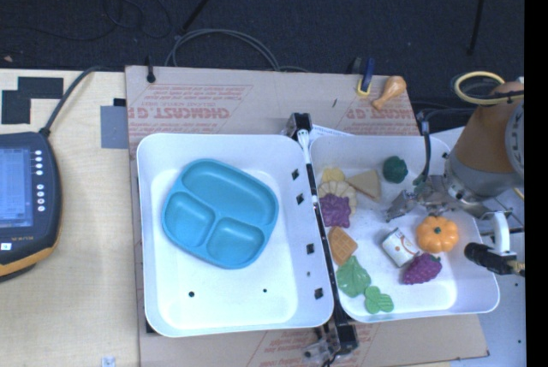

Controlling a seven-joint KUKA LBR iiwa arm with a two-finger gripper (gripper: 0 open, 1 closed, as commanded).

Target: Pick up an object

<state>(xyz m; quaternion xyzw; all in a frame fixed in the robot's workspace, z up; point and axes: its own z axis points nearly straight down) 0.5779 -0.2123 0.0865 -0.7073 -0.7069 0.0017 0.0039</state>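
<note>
One tool (409, 204) with thin metal fingers hangs low in the right bin (479, 298), spread open, gripping nothing. Just beside it sit a ribbed orange pumpkin (437, 233), a white cylinder (398, 246) and knobbly purple grapes (422, 269). A glossy blue sectioned plate (221, 212) fills the left bin (171, 305).

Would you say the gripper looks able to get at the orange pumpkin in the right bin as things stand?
Probably yes. The gripper sits just left of the orange pumpkin, whose top is uncovered; the purple grapes and small can crowd its lower side, so a descent from above looks freest.
</note>
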